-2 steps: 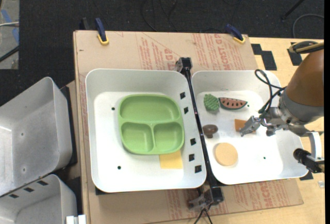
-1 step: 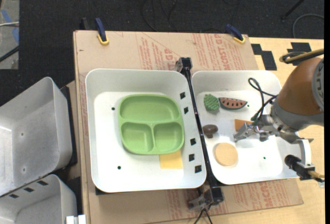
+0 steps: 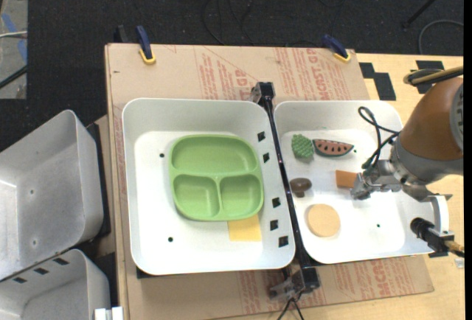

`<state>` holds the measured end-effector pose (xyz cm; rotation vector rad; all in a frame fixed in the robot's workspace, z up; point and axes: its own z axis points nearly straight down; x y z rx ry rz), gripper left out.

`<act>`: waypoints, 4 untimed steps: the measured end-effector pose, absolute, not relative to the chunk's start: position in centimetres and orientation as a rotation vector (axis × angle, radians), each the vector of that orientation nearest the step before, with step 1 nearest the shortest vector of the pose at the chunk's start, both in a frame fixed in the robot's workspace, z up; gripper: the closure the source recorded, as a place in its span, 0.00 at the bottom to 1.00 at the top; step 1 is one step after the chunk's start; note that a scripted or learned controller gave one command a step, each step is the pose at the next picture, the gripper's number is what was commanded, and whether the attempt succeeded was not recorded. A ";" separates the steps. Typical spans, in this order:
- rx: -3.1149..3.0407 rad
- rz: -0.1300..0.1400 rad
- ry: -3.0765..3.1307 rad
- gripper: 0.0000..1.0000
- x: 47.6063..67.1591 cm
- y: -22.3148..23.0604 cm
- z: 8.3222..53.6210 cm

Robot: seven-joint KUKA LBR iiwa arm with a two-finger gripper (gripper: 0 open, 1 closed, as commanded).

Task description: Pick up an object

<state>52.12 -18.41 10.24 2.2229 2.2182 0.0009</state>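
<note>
Arm in from right, low over right bin [image 3: 391, 248]; fingers [image 3: 361, 189] down near bin floor. Opening can't be told at this res; nothing visibly held.

Nearest to fingers: orange block [image 3: 346, 178], touching or just beside tips, on their left. Likely target, since wrist is angled toward it.

Further left of fingers: brown piece [image 3: 300, 186]. Below-left: tan disc [image 3: 323, 220], near. Up-left, near bin's far wall: green piece [image 3: 302, 146] and melon slice [image 3: 332, 147], side by side, apart from fingers.

Left bin [image 3: 147, 164], well apart: green tray [image 3: 217, 176], yellow square [image 3: 244, 229] at its near edge, out of the pick zone.

Judgement: approach/closing stage, pick not yet confirmed. Risk: block pushed aside, not pinched.
</note>
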 end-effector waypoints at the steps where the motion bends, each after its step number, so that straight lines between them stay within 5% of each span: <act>1: 2.216 0.003 2.222 1.00 52.2 -18.0 14.5; 2: 2.214 0.004 2.220 1.00 51.9 -18.2 20.8; 3: 2.216 0.001 2.223 1.00 52.0 -18.2 21.7; 4: 2.215 0.002 2.229 1.00 52.6 -13.1 22.2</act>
